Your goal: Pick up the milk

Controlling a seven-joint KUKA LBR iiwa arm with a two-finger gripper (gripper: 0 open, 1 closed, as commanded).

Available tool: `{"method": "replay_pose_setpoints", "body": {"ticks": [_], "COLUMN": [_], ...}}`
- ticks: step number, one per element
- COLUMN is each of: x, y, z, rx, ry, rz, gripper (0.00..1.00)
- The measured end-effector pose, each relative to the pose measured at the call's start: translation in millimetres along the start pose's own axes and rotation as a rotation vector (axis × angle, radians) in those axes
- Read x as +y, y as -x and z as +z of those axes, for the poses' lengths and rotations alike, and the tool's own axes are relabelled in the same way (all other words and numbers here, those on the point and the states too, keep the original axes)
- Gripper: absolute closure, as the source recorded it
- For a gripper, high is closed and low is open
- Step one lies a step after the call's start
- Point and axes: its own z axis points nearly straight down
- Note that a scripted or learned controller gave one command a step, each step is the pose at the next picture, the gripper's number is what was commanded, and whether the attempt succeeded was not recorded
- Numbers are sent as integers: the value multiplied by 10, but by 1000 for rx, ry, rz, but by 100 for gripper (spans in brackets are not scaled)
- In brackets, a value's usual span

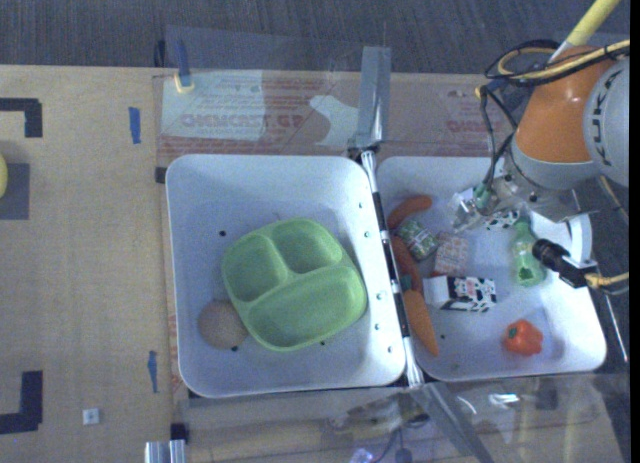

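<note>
Camera view: boxy cow-spotted milk carton (461, 293) lies flat; tool (478, 207) above it, grip unclear.

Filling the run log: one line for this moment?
gripper above right bin | milk lying on bin floor, not held | green tray in left bin

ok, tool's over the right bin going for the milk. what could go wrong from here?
1. The tool sits above the bin's upper part, while the milk carton lies lower down; a straight descent would likely miss it.
2. The carton is crowded by a small pink box and a carrot, so the tool could catch a neighbour instead.
3. The carton lies on its side; it may slide rather than lift.
</note>
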Motion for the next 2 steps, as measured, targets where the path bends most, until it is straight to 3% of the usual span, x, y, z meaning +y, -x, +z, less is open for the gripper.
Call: {"method": "replay_pose_setpoints", "body": {"ticks": [1, 2], "x": [132, -143], "y": [-538, -1114], "z": [-762, -804], "rx": [5, 6], "ry": [-7, -10], "rz": [-37, -20], "gripper": [100, 100]}}
